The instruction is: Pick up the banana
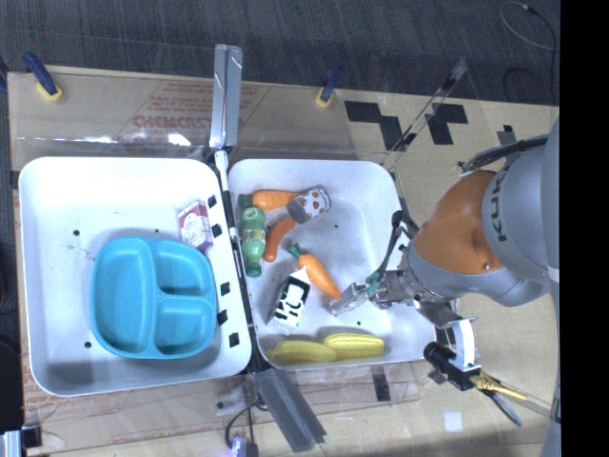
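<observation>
Blue is what you meet first: a divided tray (152,298) sits in the left bin (38,255), with a small snack packet (194,225) at its far right corner. In the right bin (376,184) you have a green bottle (252,241), 3 carrots and a black-and-white carton (292,302). Your banana (326,347) lies along the near wall. Just right and slightly beyond it, the gripper (350,298) hovers low, holding nothing; you cannot tell its spread.

A grey robot arm with an orange band above its wrist reaches in from the right, bent downward. Its tool (354,297) points left and low, nothing visible between its fingers.
</observation>
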